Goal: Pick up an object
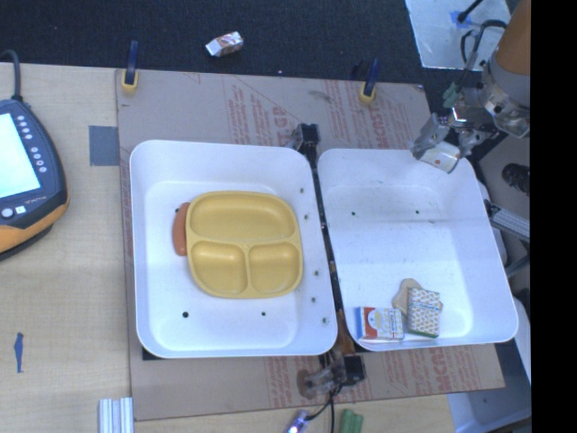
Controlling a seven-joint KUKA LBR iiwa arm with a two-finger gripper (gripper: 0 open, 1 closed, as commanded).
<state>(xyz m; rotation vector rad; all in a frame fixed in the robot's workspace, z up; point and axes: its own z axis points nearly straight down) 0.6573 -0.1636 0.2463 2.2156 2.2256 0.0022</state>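
My gripper (439,149) hangs over the far right corner of the right bin (406,233), high above its floor. A small white piece with a red mark sits at the fingertips; I cannot tell whether it is held. At the right bin's near edge lie a small carton with blue and red print (379,323), a patterned packet (424,312) and a tan piece (407,290) behind them. In the left bin (162,323) a yellow divided plate (244,243) rests, with an orange-red object (180,228) poking out from under its left edge.
An orange-rimmed teach pendant (22,174) lies at the bench's left edge. Two clamps (131,70) (368,81) hold the cardboard sheet at the back. A crumpled wrapper (224,44) lies on the dark floor beyond. Cables and a bracket (329,382) sit at the front between the bins.
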